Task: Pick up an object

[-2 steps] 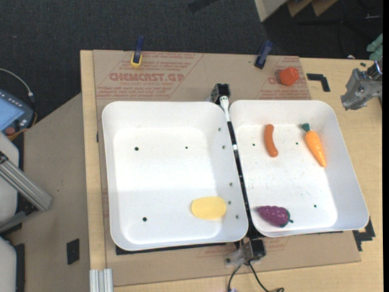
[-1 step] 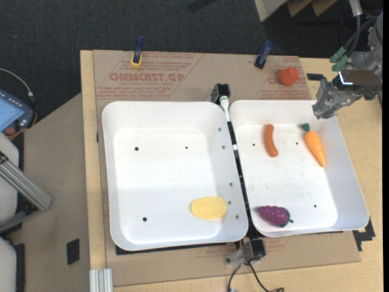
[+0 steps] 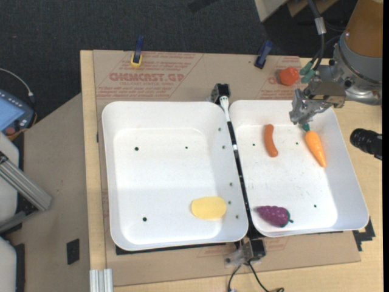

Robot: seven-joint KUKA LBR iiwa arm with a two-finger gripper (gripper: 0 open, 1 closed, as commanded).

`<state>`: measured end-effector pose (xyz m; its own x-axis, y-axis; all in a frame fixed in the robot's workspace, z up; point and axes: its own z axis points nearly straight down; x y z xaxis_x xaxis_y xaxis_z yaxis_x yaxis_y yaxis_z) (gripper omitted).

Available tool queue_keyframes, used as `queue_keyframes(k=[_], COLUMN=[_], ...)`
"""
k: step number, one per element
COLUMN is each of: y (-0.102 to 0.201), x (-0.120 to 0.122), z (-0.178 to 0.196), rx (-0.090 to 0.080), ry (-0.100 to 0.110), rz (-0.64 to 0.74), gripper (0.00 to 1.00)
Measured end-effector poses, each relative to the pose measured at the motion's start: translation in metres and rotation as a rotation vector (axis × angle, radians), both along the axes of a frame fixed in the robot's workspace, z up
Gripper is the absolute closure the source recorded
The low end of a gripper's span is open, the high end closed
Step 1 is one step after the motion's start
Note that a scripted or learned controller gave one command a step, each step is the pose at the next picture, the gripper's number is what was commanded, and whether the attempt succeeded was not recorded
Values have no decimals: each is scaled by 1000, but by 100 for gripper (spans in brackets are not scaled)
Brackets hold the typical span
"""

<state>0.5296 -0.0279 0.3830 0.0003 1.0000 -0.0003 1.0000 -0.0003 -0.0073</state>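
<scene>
the grey arm with its orange band reached in from the right, and the 2-finger gripper hung low over the far right part of the right-hand shallow white bin. whether its fingers were spread or pressed together could not be told at that size and angle; nothing showed between them.

just beside and below the gripper lay the orange plastic carrot with a green stem, tilted, stem end up toward the gripper and point toward the near rim. that looked like the target. the small orange-red sausage-shaped piece lay nearby toward the middle of the same bin, apart from the carrot. the purple plastic bunch of grapes sat at the bin's near left corner. the flat yellow oval piece rested in the left-hand white bin, near its front right. a reddish-orange rounded toy sat outside the bins on the brown cardboard-covered desk.

to do this well, i judged, the gripper needed to shift down the carrot to its thick middle, not the stem, and turn so the fingers closed across the narrow width. a grab at the tapered end would likely squirt it out. the bin wall was close on the right, so a straight descent seemed safest.
</scene>
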Motion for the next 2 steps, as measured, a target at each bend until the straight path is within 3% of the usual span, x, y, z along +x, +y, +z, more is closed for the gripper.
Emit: queue_keyframes(k=[1, 2], y=[64, 74], x=[6, 14], z=[7, 14], rx=[2, 0], ry=[-10, -11], rz=[7, 1], gripper=[100, 100])
